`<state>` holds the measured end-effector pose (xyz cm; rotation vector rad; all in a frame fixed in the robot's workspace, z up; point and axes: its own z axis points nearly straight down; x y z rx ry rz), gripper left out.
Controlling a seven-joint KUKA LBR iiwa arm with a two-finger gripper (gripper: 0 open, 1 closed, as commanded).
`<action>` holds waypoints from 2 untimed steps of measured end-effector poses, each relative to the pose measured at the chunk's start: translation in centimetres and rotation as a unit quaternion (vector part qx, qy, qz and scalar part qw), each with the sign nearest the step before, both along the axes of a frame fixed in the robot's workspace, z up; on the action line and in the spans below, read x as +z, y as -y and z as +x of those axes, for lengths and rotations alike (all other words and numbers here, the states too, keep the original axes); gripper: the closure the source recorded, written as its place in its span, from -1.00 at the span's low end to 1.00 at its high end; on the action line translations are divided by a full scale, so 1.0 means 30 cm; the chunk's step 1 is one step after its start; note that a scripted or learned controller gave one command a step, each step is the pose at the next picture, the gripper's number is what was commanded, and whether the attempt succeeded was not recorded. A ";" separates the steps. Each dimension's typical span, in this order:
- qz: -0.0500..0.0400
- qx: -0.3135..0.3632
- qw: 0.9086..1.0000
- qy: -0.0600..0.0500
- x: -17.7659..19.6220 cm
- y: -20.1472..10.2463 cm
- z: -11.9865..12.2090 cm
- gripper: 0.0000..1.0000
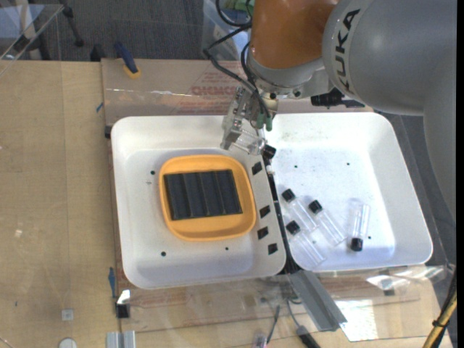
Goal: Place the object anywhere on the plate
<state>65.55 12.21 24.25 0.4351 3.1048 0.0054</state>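
**Q:** Where do you stand, and why there?

**A:** My two-finger gripper (pixel 243 133) hangs at upper centre of the frame, over the far rim of the left shallow white bin (pixel 138 267), just above the orange square plate with a dark ribbed insert (pixel 207 196). I judge it a staging spot: the plate sits mid-bin, directly below and left of me, so a drop from here would land near its upper right corner.

**Q:** And the object?

**A:** Something pale and clear glints at my tip, but I cannot tell whether I am clenched on it or released. The clear plastic tubes with black caps (pixel 319 220) lie scattered in the right white bin (pixel 406 194), at lower right, well apart from the plate.

**Q:** What stays hidden?

**A:** My grey arm with its orange band (pixel 297 20) covers the upper right, and the tubes' clear bodies blur into the white floor.
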 end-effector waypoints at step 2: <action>-0.001 0.125 0.992 -0.003 -0.058 -0.028 0.010 1.00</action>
